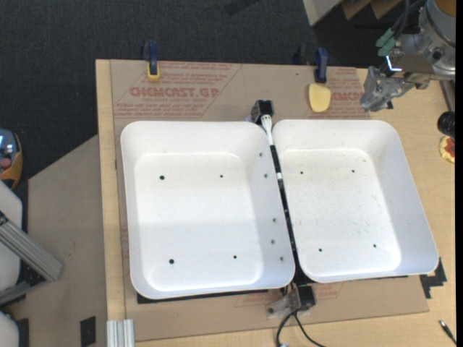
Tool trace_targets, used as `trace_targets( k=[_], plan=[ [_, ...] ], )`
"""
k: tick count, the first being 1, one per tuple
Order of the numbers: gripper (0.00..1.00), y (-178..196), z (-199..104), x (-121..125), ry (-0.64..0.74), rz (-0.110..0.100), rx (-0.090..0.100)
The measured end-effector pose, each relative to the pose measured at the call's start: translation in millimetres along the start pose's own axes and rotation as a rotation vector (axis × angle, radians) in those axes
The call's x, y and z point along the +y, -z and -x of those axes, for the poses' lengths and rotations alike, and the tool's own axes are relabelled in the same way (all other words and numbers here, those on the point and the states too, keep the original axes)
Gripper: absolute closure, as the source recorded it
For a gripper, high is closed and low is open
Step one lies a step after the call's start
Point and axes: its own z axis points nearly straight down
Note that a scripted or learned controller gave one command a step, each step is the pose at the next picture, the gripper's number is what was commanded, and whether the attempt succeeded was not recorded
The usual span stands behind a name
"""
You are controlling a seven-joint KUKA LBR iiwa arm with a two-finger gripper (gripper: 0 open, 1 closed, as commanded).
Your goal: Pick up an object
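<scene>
So the biggest thing going is the bench (pixel 116 194), a brown board with red lettering printed along its far strip, sitting on dark carpet. On it are the two shallow white bins side by side. The left bin (pixel 137 266) and the right bin (pixel 412 230) both show bare white floors with a few small dark dots, and the right one has fine dark specks scattered over its floor too. Their inner rims nearly touch, and a black-and-white bar (pixel 278 194) runs down the seam between them, with a small black fitting at its far end and a cable coming off the near end.

Up in the top right corner is the arm (pixel 441 9), coming in from the right. Its gripper (pixel 377 101) hangs over the bare board beyond the far right corner of the right bin, outside both bins. I honestly can't tell how the gripper is set at this size and angle, and nothing shows up gripped in it.

Just left of the gripper, on the board behind the right bin, lies a small yellow object (pixel 319 97), pale and roundish, right under a blue clamp (pixel 320 63). It's near the gripper but apart from it. A second blue clamp with a yellow tip (pixel 152 58) sits on the far edge behind the left bin
</scene>
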Motion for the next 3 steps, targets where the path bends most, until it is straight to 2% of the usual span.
trace_targets(
  k=[1, 2, 3],
  plan=[
    [1.0, -90, -35, 8, 0.0, -0.02, 0.002],
    [1.0, -168, -48, 40, -0.002, -0.019, 0.002],
    [1.0, 62, 11, 72, -0.007, 0.011, -0.004]
  ],
)
